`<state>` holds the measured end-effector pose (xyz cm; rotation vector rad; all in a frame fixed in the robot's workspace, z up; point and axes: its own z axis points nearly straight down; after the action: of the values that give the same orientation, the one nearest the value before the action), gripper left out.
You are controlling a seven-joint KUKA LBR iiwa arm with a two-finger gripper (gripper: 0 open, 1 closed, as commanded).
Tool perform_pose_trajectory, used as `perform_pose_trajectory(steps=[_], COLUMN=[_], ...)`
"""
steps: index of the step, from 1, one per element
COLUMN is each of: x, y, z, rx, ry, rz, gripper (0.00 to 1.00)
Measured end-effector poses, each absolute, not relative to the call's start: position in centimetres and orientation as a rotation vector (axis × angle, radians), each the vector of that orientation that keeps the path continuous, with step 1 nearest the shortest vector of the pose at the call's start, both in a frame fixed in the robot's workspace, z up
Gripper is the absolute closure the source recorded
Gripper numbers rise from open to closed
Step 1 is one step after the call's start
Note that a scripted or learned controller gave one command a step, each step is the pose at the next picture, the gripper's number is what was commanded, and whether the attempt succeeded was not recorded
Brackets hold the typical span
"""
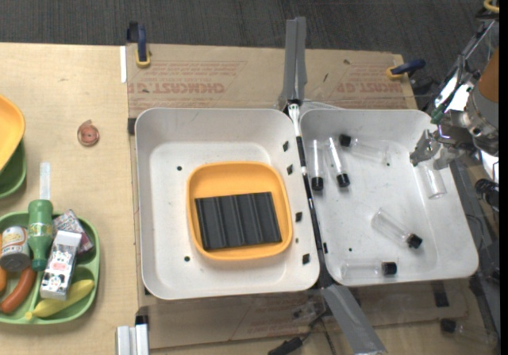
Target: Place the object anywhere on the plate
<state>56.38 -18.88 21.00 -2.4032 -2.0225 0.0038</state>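
An orange plate [238, 176] with a dark ridged mat [237, 219] on it lies in the left bin [159, 187]. Several clear vials with black caps lie scattered in the right bin [452, 250]: two side by side [316, 161] [336, 160] near its left wall, one [397, 229] in the middle and one [367, 270] by the front wall. My gripper [427, 150] hangs over the right bin's far right side. Just below it, a clear vial [432, 183] lies on the bin floor.
A metal divider [295, 59] runs back from between the bins. Clamps [140, 45] [406, 69] hold the cardboard underlay. A green tray [48, 266] of toy food and a yellow bowl [8, 135] sit on the wooden table at left.
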Motion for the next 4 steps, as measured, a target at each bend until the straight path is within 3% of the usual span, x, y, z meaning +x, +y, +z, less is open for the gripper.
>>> perform_pose_trajectory(steps=[1,2,3,4], x=[62.5,66.0,66.0,66.0], y=[-21.7,-22.1,-22.1,-22.2], z=[26.2,31.4,31.4,32.3], rx=[-2.156,-1.836,-1.835,-1.384], ry=[-2.288,-2.553,-2.553,-2.824], rz=[0.002,0.002,0.002,0.001], gripper=[1.0,1.0,0.0,0.0])
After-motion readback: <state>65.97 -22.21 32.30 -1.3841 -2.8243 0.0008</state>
